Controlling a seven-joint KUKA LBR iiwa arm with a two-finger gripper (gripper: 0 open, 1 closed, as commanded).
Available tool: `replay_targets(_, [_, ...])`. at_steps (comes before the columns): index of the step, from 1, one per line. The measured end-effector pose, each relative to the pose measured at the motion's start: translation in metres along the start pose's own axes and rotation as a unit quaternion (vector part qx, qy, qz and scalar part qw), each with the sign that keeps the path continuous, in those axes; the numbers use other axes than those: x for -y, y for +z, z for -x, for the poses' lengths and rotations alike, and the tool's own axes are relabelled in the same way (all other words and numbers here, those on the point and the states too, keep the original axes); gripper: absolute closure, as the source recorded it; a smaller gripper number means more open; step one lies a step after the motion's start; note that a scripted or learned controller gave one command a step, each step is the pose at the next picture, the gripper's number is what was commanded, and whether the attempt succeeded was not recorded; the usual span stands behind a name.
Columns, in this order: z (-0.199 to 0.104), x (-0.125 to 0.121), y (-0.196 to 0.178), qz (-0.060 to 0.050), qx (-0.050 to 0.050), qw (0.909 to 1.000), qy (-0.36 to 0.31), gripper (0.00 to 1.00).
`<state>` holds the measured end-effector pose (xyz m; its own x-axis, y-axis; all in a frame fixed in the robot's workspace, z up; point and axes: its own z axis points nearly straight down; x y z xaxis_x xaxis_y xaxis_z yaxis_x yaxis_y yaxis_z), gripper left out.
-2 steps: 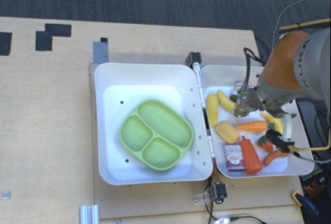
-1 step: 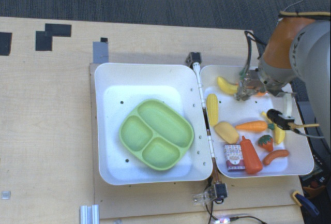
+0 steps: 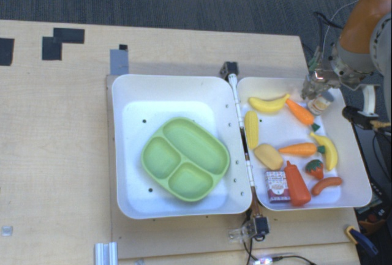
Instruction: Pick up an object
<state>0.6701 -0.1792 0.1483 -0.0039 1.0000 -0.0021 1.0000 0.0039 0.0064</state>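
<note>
My gripper (image 3: 318,97) hangs over the far right corner of the right bin (image 3: 350,153), just above the top end of an orange carrot (image 3: 299,112). I cannot make out how it stands. The right bin holds a yellow banana (image 3: 267,103), a corn cob (image 3: 251,129), a tan potato-like piece (image 3: 268,156), a second carrot (image 3: 298,149), another banana (image 3: 327,149), a red ketchup bottle (image 3: 296,184), a red carton (image 3: 277,186), a sausage (image 3: 326,185) and a small red and green piece (image 3: 314,166).
The left bin (image 3: 125,135) holds a green divided plate (image 3: 184,158). A metal rail (image 3: 240,129) runs between the bins. The arm with its orange band (image 3: 361,19) comes in from the upper right. Cables lie off the right bin's right side.
</note>
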Motion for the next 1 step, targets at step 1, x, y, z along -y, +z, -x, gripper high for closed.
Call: replay_targets(1, [-0.0007, 0.0003, 0.0009, -0.001, 0.0, 1.0, 0.0, 0.0])
